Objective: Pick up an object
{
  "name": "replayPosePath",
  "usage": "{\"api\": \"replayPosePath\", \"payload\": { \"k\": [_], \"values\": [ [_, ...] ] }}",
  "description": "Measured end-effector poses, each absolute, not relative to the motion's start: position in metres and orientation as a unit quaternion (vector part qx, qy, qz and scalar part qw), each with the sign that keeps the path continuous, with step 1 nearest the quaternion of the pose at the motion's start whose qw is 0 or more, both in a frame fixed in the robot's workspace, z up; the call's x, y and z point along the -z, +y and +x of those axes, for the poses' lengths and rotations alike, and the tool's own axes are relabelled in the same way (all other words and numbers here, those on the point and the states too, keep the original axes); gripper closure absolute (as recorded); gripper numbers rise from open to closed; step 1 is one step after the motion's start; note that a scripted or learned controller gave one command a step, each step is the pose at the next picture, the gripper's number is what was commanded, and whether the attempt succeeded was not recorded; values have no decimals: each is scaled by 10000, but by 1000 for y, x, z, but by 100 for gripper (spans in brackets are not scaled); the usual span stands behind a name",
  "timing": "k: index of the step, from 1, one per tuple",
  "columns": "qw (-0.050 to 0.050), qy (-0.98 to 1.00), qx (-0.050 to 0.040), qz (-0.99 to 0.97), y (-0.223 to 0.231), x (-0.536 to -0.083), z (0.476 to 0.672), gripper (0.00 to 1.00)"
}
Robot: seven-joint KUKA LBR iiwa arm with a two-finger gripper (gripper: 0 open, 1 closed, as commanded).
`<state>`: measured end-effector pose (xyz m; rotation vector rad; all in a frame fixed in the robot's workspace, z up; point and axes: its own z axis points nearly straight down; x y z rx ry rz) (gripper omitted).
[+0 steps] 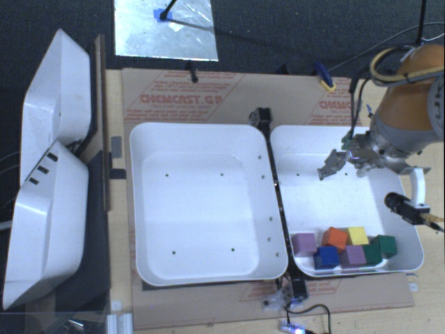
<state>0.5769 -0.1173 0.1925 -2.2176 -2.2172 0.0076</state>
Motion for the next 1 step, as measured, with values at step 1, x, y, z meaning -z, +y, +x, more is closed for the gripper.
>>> {"api": "replayPosePath", "payload": {
  "k": [1],
  "values": [
    [-3,-7073,3,-7069,-117,-197,579,0]
  ]
}}
